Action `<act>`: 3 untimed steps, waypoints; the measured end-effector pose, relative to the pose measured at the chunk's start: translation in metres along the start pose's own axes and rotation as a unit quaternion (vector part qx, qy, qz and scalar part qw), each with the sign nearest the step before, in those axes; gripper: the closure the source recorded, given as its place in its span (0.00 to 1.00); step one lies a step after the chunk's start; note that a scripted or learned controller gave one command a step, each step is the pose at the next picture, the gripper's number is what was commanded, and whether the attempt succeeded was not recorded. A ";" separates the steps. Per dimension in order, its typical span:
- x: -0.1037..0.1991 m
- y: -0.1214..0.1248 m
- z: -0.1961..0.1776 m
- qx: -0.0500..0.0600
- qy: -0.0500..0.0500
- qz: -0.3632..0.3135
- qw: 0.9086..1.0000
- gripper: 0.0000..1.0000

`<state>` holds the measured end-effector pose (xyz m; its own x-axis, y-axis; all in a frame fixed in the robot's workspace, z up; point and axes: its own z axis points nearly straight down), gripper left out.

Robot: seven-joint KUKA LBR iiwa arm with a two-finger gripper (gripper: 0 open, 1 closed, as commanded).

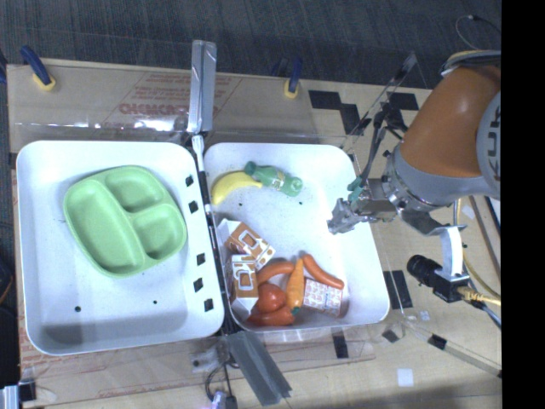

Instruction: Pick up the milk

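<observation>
Our gripper (347, 214) hovers over the right bin's (362, 313) right edge; we cannot tell its state. The milk carton (247, 258) lies at the bin's left wall, touching the carrot (295, 286) and tomato (271, 300). We risk snagging those neighbours. Its orange lettering is illegible; faint red print on the counter (111, 92) too.

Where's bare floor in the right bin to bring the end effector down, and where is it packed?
Bare floor in the right bin lies mid-bin, bordered by the banana and green bottle above, the end effector at right, and the food pile below. The lower left is crowded: milk cartons, carrot, sausage, tomato.
</observation>
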<state>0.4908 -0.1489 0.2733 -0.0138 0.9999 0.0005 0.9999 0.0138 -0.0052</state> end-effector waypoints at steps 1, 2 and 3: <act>0.032 -0.012 -0.014 -0.002 0.000 -0.162 0.987 1.00; 0.099 -0.006 -0.010 -0.001 -0.001 -0.250 0.968 1.00; 0.151 0.002 -0.022 -0.002 -0.001 -0.253 0.968 1.00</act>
<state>0.4905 0.0021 0.2952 -0.5007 0.8656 -0.0005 0.8656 0.5007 -0.0014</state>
